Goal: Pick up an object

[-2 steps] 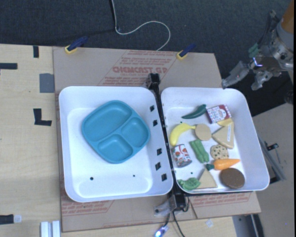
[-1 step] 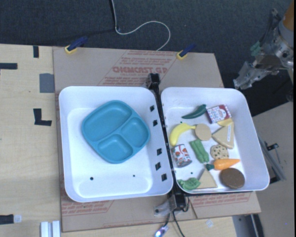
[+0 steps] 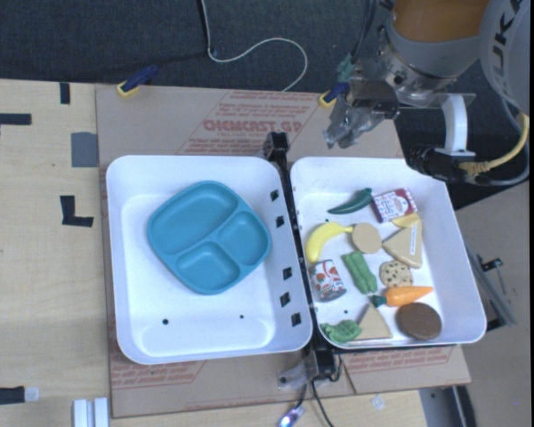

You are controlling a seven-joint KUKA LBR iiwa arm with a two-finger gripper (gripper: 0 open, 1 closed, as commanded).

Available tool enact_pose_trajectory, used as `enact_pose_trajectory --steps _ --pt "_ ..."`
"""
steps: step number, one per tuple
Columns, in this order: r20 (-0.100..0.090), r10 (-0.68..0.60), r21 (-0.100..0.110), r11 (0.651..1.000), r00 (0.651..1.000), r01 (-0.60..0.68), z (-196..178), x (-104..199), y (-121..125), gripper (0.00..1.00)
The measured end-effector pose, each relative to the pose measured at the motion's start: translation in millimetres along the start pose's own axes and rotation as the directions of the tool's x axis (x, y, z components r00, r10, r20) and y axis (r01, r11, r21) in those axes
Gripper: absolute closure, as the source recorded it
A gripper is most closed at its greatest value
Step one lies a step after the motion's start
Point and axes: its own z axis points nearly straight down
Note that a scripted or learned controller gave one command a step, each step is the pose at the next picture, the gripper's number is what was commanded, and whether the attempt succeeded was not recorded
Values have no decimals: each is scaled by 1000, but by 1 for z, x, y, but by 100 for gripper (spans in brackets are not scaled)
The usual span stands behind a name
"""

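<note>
Overhead, the bench (image 3: 36,238) carries two bins (image 3: 125,185). Below and left of the gripper (image 3: 343,134) sits a blue tray (image 3: 209,237); directly below it lie toy foods, a banana (image 3: 325,237) and a carrot (image 3: 405,295) among them. Whether the gripper is open cannot be told; nothing visibly held.

Both white bins (image 3: 289,181) are viewed from one fixed camera above the bench (image 3: 36,238), angled downward. The whole bench is taken in from moderate distance.
</note>
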Motion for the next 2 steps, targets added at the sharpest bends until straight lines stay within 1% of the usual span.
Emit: enact_pose_trajectory --steps 1,2 --pt "3 14 -1 1000 1000 -14 -43 20 -83 100" --pt "4 13 1 1000 1000 -13 -63 60 -121 100"
